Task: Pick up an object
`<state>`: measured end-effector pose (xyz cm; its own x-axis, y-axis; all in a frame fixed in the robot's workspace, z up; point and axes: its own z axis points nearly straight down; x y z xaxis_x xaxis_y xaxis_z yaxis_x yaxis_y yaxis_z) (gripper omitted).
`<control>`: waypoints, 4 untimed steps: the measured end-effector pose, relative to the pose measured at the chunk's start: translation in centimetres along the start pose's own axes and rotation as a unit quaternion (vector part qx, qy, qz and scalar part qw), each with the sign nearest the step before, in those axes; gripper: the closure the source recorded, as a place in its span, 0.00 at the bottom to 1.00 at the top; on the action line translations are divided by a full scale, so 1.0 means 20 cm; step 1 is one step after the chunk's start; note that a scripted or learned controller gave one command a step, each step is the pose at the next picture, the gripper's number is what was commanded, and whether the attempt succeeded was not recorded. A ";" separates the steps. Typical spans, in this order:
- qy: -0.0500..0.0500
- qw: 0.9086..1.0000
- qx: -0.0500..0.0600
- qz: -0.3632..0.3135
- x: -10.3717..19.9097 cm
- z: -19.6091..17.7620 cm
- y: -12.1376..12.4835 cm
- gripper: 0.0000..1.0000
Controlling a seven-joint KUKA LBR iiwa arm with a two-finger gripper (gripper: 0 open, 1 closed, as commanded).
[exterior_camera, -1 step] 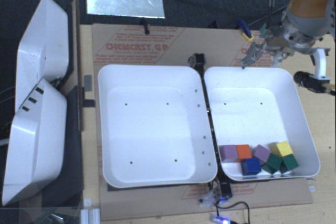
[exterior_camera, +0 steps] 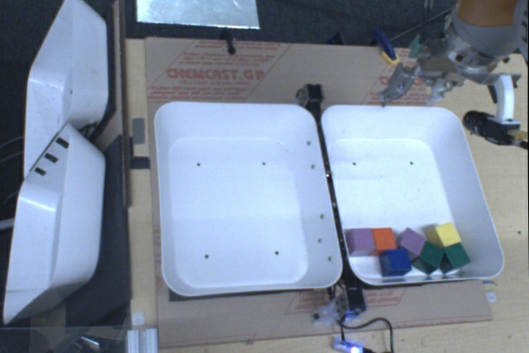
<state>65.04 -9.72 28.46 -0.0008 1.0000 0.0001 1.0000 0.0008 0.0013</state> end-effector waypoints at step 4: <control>0.000 1.000 -0.001 0.001 0.00 0.68 0.00 1.00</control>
<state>64.97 -9.74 14.94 0.0004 1.0000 -0.0003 1.0000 -0.0004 0.0025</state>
